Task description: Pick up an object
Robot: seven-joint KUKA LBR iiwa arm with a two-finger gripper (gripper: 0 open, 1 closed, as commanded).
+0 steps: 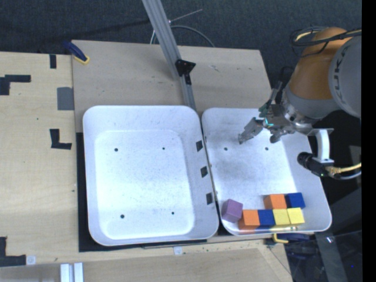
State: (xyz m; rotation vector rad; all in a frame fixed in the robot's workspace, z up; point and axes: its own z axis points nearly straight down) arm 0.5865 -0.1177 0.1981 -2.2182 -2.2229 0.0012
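Blocks cluster at the near edge of the right bin (305, 175): a purple block (233, 209), then orange, blue and yellow blocks (276, 211) (packed tightly together). The hand (259, 131) hovers over the bin's far end, fingers spread and empty, well apart from them. Nothing is picked up yet; the reach and grasp remain.

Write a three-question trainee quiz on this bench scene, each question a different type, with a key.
1. True or false: the purple block lies in the left bin.
2. Which block sits nearest the dividing wall between the bins? A) blue B) purple C) yellow
3. Fill in: the gripper hangs over the ___ bin.

Key: 1 false; it lies in the right bin. 2 B. 3 right.
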